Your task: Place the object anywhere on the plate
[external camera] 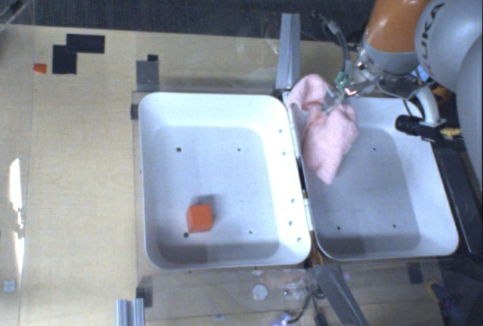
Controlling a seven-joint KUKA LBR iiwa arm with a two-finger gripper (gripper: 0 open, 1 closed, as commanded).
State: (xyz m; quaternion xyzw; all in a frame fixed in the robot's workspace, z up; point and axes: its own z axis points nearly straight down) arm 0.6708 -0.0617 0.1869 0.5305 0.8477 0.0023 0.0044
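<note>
A pink cloth (329,137) hangs crumpled over the left part of the right bin (392,196), close to the wall shared by the two bins. My gripper (334,99) is at the cloth's upper edge, shut on a fold of it, and the cloth droops down from the fingers toward the bin floor. An orange cube (200,218) lies on the floor of the left bin (226,128), near its front left corner and far from the gripper.
The arm comes in from the upper right above the right bin's back edge. On the bench at the far left lie black flat pieces (75,51) and a tiny orange piece (40,69). A metal post (286,53) stands behind the bins' shared wall.
</note>
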